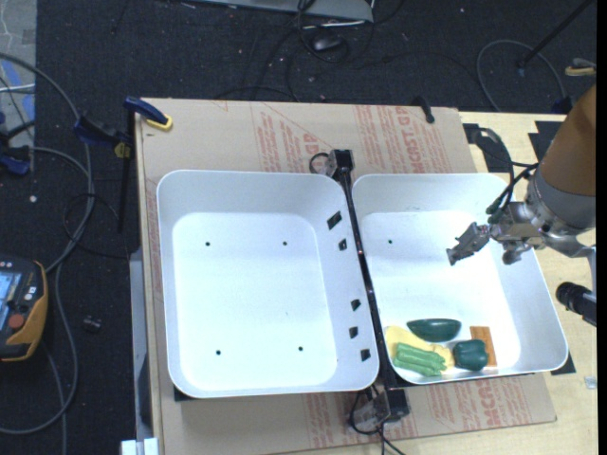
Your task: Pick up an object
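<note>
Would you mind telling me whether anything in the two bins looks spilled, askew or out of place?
Nothing looks spilled or damaged. The toys are all huddled in the near corner of the right bin, touching one another, rather than spread out. The hand is over that bin's middle, apart from them.

You are looking down on two shallow white bins set side by side on a cardboard-covered bench (285,131). The left bin (180,254) has bare white floor. The right bin (417,202) holds a small cluster in its near corner: a dark green bowl-shaped piece (433,329), a light green ridged object (418,358) just below it, a teal block (470,354) beside that, and an orange piece (483,335) touching the block. Your arm (574,173) comes in from the right, and its gripper (469,245) hangs over the right bin's floor, well apart from the cluster, with nothing between its fingers.
</note>
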Controlling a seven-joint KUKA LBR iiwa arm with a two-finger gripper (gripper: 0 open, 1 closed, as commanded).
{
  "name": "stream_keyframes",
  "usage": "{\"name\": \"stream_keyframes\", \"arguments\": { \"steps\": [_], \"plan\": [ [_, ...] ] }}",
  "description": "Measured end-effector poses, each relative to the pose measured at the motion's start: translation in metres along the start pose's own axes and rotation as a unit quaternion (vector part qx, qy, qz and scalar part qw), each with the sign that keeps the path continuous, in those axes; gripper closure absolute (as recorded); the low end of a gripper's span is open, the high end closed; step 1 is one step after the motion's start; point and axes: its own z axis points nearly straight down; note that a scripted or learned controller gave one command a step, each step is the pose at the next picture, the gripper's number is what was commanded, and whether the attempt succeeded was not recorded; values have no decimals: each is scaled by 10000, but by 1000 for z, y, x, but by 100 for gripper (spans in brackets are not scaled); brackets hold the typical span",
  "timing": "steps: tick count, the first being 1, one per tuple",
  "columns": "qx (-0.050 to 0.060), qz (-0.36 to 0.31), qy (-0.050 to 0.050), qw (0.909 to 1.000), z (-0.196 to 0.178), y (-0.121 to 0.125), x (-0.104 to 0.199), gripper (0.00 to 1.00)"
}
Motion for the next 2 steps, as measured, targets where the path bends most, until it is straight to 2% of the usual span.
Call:
{"name": "stream_keyframes", "arguments": {
  "steps": [2],
  "plan": [
    [1,1,1,10000,117,2,-11,0]
  ]
}}
